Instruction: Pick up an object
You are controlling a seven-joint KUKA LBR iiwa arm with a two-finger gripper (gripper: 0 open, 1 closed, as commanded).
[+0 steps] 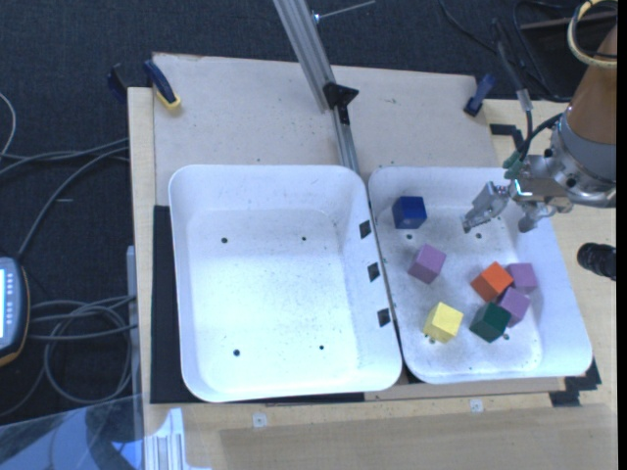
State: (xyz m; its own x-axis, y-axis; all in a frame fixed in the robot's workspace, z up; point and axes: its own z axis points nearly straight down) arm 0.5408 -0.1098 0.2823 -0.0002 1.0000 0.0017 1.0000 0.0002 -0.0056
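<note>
Camera view: six blocks (428,262), two bins (196,262).

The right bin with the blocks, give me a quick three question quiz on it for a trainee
1. True or false: the blue block touches the yellow block.
2. Which block lies nearest the gripper? A. blue B. yellow C. green
3. Fill in: the green block lies against a ____ block.

Key: 1 false, they lie apart, at opposite ends of the right bin. 2 A. 3 purple.
</note>
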